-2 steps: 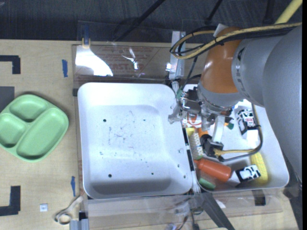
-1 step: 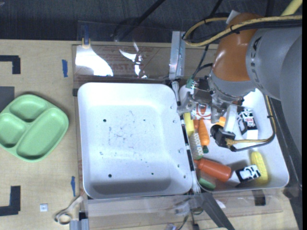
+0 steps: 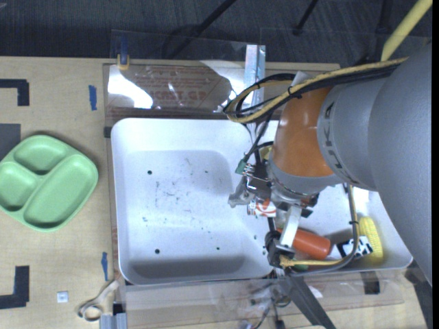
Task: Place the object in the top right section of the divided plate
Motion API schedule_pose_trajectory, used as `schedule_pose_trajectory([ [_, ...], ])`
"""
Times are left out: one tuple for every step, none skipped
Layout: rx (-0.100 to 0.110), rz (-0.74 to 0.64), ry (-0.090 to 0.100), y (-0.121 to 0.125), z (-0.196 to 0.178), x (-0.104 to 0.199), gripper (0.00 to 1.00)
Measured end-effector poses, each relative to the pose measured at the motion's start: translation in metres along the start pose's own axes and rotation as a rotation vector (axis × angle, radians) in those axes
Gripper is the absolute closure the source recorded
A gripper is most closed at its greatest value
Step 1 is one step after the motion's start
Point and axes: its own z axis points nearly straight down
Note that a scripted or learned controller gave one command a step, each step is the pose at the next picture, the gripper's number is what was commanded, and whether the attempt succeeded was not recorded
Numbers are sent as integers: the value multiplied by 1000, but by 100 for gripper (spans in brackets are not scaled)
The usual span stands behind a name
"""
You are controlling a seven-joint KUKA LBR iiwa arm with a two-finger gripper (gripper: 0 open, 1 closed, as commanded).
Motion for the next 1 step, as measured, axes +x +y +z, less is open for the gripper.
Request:
schedule_pose_trajectory([
  [0, 26, -1, -52, 39, 94, 100],
])
